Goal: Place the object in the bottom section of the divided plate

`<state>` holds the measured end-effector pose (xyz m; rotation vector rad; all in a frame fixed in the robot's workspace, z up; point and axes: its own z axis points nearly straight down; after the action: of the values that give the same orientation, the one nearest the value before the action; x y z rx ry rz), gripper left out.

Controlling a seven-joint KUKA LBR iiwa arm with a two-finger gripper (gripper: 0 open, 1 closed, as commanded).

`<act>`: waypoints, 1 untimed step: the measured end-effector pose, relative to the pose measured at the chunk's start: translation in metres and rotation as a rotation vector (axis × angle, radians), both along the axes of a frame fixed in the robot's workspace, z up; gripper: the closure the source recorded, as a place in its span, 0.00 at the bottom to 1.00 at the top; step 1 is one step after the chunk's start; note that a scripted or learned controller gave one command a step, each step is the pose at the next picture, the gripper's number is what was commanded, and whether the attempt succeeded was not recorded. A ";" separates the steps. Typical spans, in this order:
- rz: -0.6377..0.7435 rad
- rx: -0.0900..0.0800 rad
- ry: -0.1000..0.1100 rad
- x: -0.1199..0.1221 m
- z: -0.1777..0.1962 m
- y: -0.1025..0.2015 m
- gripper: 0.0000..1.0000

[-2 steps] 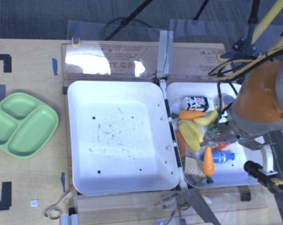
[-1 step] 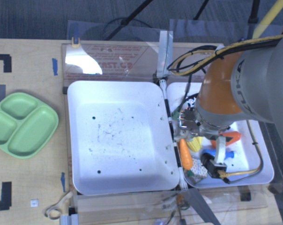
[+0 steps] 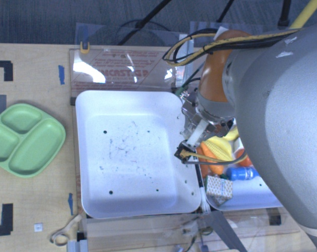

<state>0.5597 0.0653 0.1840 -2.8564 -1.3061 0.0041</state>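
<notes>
Grey arm with its orange band reaches in from three o'clock, and its pincer hangs low over the seam between the two shallow white bins. Whether the pincer is apart or together cannot be told; it shows as a small dark tip with nothing plainly between its sides.

Just beside that tip, in the right white bin, lies a heap: a yellow corn-like toy, an orange carrot-like piece, a blue bottle-shaped item and a small patterned box. The task's object is presumably one of these, still in the bin.

The pale green divided plastic plate sits on the wooden bench at nine o'clock, well apart from the pincer, beyond the left white bin.

Risks, as a judgement: the crowded heap could make the pincer close on two pieces or slip off a rounded one, and the raised rim between bins could snag a low carry. The long haul to the plate gives a weak grip time to fail.
</notes>
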 end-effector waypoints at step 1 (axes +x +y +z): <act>-0.292 -0.001 0.000 -0.002 -0.020 0.054 1.00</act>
<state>0.5580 0.1196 0.1644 -3.0163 -0.8768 0.0048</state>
